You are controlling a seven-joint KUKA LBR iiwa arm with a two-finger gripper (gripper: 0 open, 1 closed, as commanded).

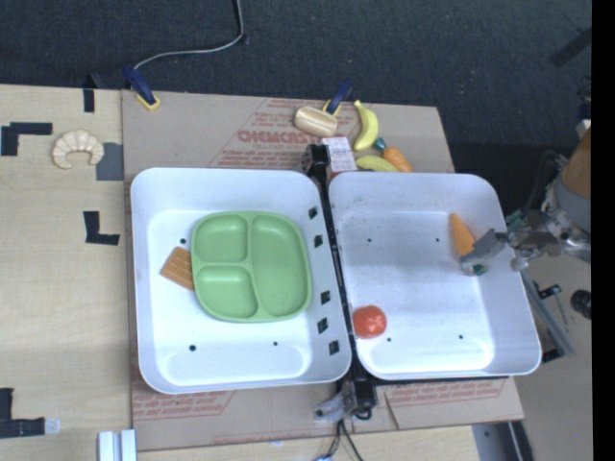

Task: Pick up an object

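Note:
In the right bin [423, 353], a small orange carrot piece [461, 231] lies near the right wall and a red-orange tomato [369, 321] sits at the front left corner. My gripper [477, 255] hangs over the right bin's right side, just below and right of the carrot piece, and I see nothing held in it. The left bin [231, 368] holds a green divided plate [253, 265] with a flat brown cracker-like piece [177, 268] tucked against its left side.
Behind the bins, on the cardboard, lie a bread roll [315, 120], bananas [366, 129], a small box [338, 152] and an orange item [395, 158]. A croissant [79, 148] rests on the bench at far left. A cable [207, 48] runs across the dark floor behind.

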